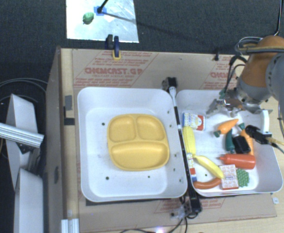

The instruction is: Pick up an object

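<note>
**Camera view: arm hanging over the right bin's far corner**

We are looking down on a surface (132, 64) carrying two white bins side by side. The left bin (91, 144) is holding a yellow tray (137, 142) with three compartments, sitting about in its middle. The right bin (273, 176) is holding the toys: a small carton (192, 121) near its far left, a corn cob (188, 140) lying along the left wall, a banana (209, 165) just nearer than the cob, a sausage (206, 183) by the near wall, a red and white box (229, 177) touching a green piece (243, 177), a ketchup bottle (238, 159), a carrot (226, 126) and a dark green piece (228, 141) near the middle.

We are seeing the arm (263, 72) reaching in from the right, with the end effector (224, 104) hanging above the bin's far part, just beyond the carrot. We cannot tell how it is set, and we are seeing nothing gripped in it.
</note>
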`<action>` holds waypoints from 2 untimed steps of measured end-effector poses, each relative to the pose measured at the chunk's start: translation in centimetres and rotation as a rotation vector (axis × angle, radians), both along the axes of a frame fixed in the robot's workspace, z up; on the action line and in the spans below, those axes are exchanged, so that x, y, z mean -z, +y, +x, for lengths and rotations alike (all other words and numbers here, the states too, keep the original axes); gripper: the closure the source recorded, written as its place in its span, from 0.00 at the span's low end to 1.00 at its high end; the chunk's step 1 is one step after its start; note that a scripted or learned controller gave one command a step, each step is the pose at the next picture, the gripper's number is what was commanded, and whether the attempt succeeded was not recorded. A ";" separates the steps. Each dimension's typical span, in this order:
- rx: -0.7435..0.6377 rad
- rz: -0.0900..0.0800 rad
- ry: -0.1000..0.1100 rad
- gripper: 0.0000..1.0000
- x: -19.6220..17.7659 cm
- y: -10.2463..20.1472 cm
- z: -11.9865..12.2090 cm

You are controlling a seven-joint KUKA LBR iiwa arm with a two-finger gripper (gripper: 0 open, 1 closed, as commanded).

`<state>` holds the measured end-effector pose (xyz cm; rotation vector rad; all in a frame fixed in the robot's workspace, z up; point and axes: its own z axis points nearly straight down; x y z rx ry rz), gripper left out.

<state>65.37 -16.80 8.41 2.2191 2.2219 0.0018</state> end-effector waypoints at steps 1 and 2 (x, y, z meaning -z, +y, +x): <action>0.000 -0.001 -0.002 0.00 -4.3 -1.2 -2.2; 0.000 0.000 0.001 0.00 0.0 -1.9 -4.3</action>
